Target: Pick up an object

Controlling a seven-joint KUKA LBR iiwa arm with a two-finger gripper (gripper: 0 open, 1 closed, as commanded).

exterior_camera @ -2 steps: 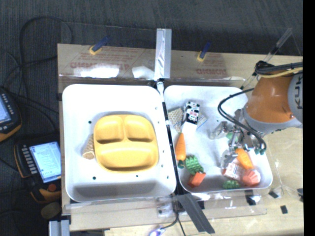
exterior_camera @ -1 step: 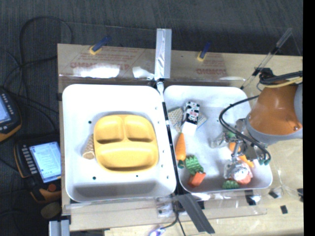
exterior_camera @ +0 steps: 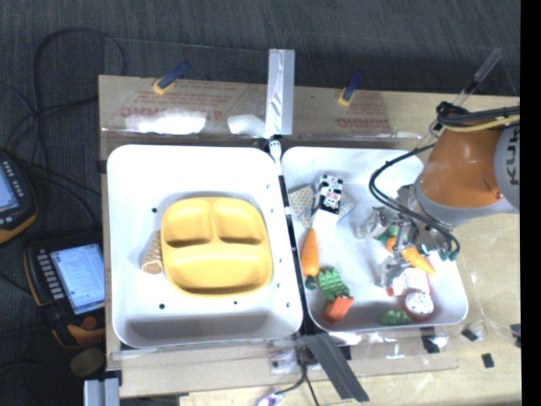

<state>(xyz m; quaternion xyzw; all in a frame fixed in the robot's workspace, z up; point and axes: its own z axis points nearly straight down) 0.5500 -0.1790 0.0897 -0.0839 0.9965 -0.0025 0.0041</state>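
Observation:
My gripper (exterior_camera: pixel 394 242) reaches down into the right bin (exterior_camera: pixel 363 161) near its right side, below the arm's orange band (exterior_camera: pixel 461 176). Small orange toy pieces (exterior_camera: pixel 418 260) lie right against it, and a white and red toy (exterior_camera: pixel 416 301) sits just below. Further left in the same bin are an orange carrot (exterior_camera: pixel 310 252), a black and white toy (exterior_camera: pixel 330 193), a green leafy toy (exterior_camera: pixel 330 281) and a red-orange piece (exterior_camera: pixel 338 307). Whether anything is gripped is hidden by the gripper's body.
The left bin (exterior_camera: pixel 127 227) holds a yellow divided plate (exterior_camera: pixel 216 244) with a tan cone (exterior_camera: pixel 153 256) at its left edge. A small green toy (exterior_camera: pixel 394 317) lies by the right bin's front wall. A black cable (exterior_camera: pixel 389 172) loops beside the wrist.

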